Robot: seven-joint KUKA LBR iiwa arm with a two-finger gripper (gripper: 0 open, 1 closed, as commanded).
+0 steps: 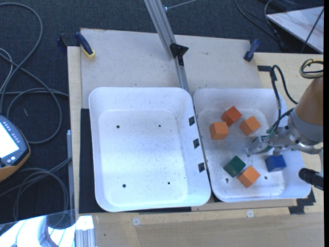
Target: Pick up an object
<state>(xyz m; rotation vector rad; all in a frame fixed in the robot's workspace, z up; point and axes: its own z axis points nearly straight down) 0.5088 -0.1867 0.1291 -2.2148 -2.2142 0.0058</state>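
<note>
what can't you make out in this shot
- Gripper, camera view: small and blurred over the right bin; open or shut cannot be told.
- Blue block, camera view: lies close under the wrist; touching or apart cannot be told.
- Arm, camera view: cut off by the right edge.
- Tablet, camera view: cut by the left edge, screen too small to read.

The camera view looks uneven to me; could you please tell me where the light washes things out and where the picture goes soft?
In the camera view, the left bin floor glares bright enough to blur its inner edges; the right bin is dimmer, and its blocks, like the green block, cast short soft shadows; the gripper and arm at the right edge look slightly blurred; the dark carpet loses detail.
</note>
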